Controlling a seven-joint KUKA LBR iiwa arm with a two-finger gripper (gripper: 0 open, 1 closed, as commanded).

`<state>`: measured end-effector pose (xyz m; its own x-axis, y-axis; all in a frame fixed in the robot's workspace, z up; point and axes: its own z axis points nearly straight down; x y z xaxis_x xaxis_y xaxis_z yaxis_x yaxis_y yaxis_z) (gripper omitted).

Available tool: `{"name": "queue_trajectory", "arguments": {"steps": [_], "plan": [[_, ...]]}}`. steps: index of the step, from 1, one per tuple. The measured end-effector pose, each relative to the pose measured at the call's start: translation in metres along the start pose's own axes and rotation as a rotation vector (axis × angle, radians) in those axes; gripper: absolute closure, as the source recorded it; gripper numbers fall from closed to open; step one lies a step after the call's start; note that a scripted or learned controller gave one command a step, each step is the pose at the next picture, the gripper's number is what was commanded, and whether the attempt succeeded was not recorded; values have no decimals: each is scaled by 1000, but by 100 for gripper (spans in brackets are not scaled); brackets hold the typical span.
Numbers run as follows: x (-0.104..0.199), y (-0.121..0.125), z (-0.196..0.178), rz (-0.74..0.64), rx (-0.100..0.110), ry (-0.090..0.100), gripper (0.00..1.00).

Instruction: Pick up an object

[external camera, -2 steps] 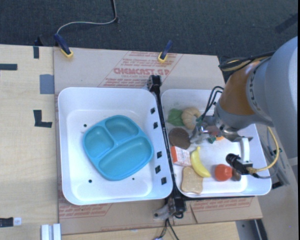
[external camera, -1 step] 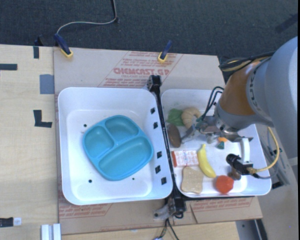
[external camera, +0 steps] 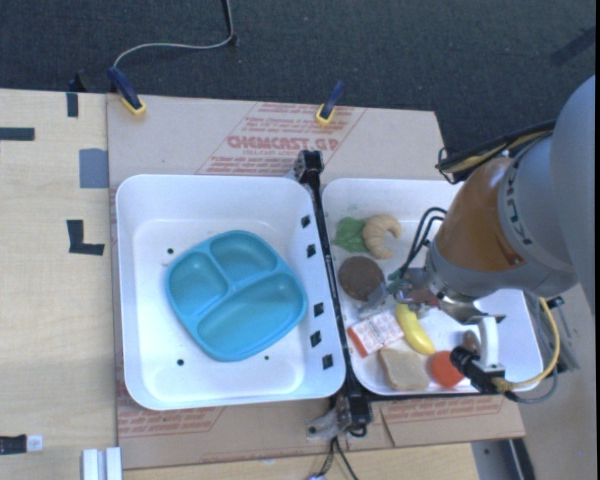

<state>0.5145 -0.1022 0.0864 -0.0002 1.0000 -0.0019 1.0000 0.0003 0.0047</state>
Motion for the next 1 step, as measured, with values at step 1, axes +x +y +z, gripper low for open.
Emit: {"name": "queue_trajectory", "arguments": {"steps": [1], "plan": [[-1, 1, -10, 1, -2, -3, 100]]}}
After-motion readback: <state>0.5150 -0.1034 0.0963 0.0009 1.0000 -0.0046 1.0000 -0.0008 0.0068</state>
